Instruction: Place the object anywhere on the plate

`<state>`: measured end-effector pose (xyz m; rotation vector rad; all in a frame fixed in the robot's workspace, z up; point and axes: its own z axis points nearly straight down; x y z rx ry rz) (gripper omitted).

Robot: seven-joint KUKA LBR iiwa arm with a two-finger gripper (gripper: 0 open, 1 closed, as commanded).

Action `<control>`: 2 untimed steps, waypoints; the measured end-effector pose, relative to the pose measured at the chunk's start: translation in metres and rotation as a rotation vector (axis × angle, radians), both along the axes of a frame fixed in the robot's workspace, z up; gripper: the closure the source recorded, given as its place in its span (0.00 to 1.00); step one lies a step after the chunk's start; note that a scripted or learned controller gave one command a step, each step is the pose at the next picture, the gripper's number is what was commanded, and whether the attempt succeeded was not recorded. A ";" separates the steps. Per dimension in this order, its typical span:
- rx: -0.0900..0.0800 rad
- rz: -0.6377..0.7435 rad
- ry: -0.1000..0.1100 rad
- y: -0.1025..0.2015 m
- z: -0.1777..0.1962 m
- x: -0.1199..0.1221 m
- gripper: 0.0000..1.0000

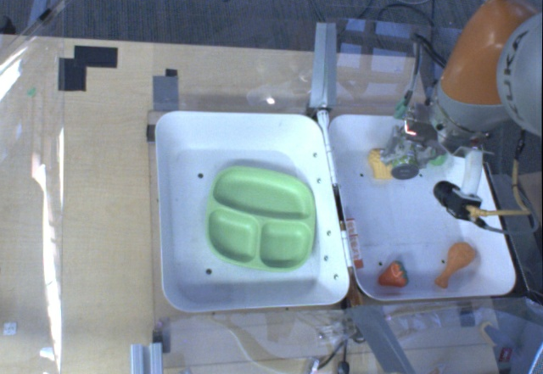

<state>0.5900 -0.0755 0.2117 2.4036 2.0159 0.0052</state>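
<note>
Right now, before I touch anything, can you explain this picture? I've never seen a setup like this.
This is one photo from a fixed camera above a bench, looking down at a slant. The grey and orange robot arm reaches in from the right. Two shallow white bins sit side by side. The left bin holds a green divided plate. The right bin holds a yellow item, a small red item and a tan piece shaped like a drumstick. The arm's jaws hang over the yellow item; whether they hold it, I cannot tell.
</note>
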 end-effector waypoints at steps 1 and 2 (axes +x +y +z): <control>0.001 0.156 -0.001 0.089 0.042 -0.012 1.00; 0.001 0.267 0.003 0.182 -0.002 -0.024 1.00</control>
